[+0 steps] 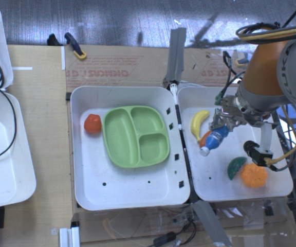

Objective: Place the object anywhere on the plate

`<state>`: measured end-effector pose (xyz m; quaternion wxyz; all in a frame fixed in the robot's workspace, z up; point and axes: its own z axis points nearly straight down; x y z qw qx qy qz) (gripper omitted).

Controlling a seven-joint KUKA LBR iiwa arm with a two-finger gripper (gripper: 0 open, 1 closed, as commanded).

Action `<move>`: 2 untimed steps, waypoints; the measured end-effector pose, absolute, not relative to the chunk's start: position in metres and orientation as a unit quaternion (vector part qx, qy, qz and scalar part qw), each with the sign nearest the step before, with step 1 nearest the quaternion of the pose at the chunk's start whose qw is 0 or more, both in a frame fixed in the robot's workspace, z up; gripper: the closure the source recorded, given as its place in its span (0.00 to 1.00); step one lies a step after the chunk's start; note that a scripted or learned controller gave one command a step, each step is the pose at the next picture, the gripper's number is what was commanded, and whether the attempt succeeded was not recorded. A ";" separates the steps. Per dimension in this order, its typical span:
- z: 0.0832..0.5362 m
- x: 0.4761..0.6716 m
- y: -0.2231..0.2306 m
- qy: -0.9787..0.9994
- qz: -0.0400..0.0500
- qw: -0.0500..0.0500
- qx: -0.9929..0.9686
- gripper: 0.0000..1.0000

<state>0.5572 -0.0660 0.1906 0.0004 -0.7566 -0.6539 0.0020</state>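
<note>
Bench with two white bins side by side. Left bin [81, 189]: tomato [92, 123] at left, just beside the green plate [136, 136], which is mid-bin. Right bin [209, 184]: banana [199, 123] at left, gripper [221, 129] closed on the bottle [213, 140], which tilts just beside the banana. Green piece [235, 166] and orange [254, 175] touch near the front right corner.

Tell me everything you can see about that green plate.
The plate is pale green, looks like plastic, with rounded corners and three compartments: one long one on the left, two smaller ones on the right. It lies flat, slightly turned, in the middle of the left bin. Nothing lies on it. A tomato sits just beside its left edge.
</note>
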 end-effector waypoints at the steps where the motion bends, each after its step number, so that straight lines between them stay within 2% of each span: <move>1: 0.190 0.579 0.023 -0.706 0.002 0.000 -0.708 1.00; 2: 0.191 0.579 0.023 -0.706 0.002 0.000 -0.708 0.00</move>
